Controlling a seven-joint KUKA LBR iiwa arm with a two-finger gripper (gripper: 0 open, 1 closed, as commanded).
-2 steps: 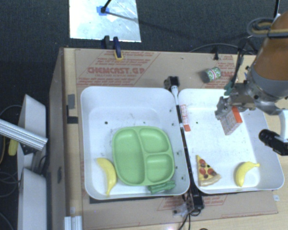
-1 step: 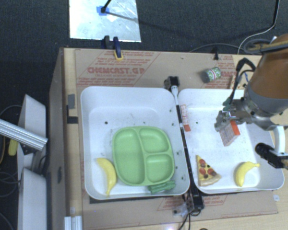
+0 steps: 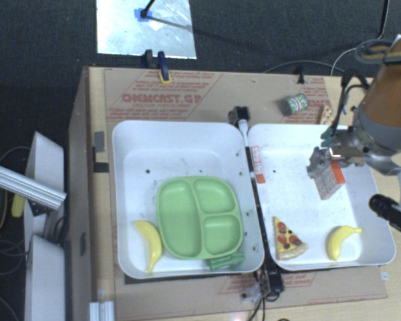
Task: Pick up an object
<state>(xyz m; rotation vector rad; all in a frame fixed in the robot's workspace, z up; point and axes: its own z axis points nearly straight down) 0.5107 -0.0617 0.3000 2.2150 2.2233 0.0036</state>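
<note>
My gripper [image 3: 319, 160] hangs over the upper right part of the right bin [image 3: 281, 146], reaching in from the right. A small orange and grey packet [image 3: 329, 180] sits directly under and against it; whether it is gripped or just lying in the bin is unclear. Along the bin's front lie a toy pizza slice [image 3: 289, 238] and a yellow banana [image 3: 341, 241]. The left bin [image 3: 140, 146] holds a green divided plate [image 3: 200, 218], a second banana [image 3: 149, 244] at its left, and a green pod-like item [image 3: 225, 261] at the plate's front edge.
A small green can [image 3: 295, 103] lies on the cardboard behind the right bin. A blue clamp [image 3: 162, 65] sits at the bench's back edge. A black divider rail [image 3: 252, 179] runs between the bins. Grey equipment [image 3: 27, 186] stands to the left of the bench.
</note>
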